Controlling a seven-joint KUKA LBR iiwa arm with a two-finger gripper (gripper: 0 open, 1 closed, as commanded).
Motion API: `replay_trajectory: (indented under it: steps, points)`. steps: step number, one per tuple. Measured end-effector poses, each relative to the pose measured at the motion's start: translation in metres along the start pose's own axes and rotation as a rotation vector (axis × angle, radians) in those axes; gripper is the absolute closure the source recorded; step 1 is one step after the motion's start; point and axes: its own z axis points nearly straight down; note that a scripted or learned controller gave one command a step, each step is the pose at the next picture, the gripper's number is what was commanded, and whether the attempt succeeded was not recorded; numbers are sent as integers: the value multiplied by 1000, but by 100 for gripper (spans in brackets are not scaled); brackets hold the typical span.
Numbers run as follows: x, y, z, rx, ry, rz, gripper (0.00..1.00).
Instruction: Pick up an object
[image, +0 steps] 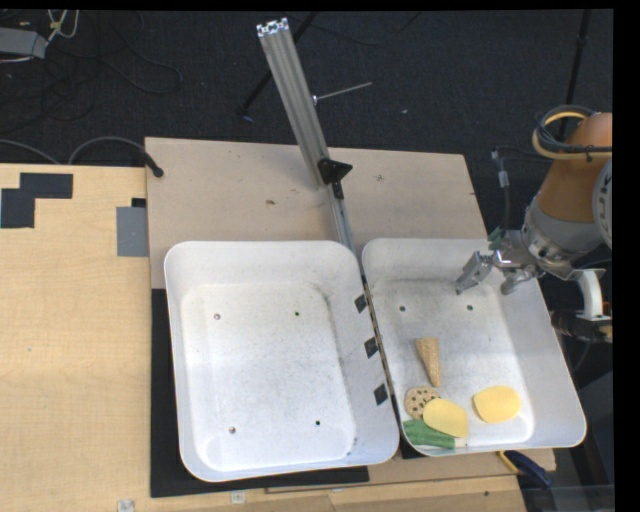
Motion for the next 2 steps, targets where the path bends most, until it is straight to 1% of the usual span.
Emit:
replay_trajectory:
  steps: [1, 2]
  points:
    - [1, 0, 52, -3, -2, -2, 0]
    - [1, 1, 40, -6, -3, -3, 100]
